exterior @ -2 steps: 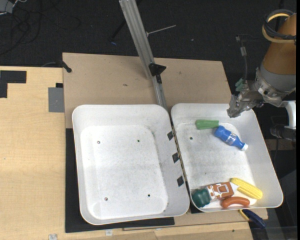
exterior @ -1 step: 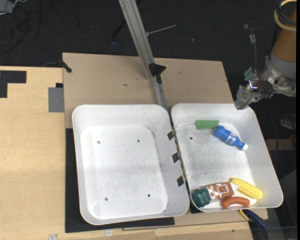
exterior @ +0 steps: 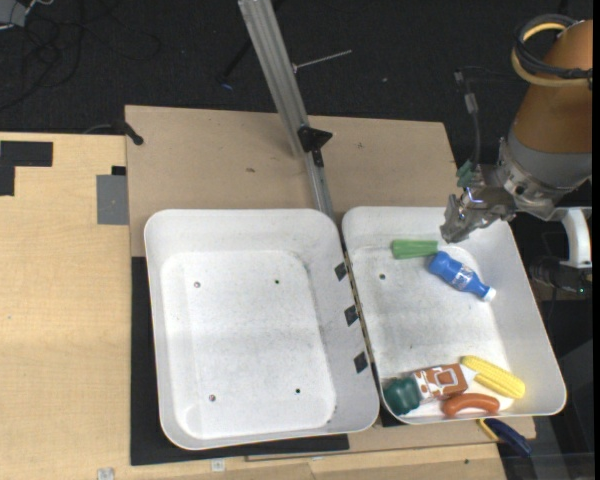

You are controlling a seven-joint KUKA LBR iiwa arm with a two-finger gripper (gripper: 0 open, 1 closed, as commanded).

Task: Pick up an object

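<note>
Two white bins sit side by side on the bench, and my gripper (exterior: 458,223) hovers over the right bin (exterior: 540,353), near the blue bottle (exterior: 459,275) and green block (exterior: 413,249). Its grip I cannot tell. Nothing lifted; the whole pick remains.

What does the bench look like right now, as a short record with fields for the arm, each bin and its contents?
arm: grey gripper above the right bin's far edge, near the bottle
right bin: blue plastic bottle, green block, yellow corn-shaped toy, orange sausage-shaped toy, dark green rounded object, small orange-and-white box
left bin: white, shallow
held: nothing visible
</note>
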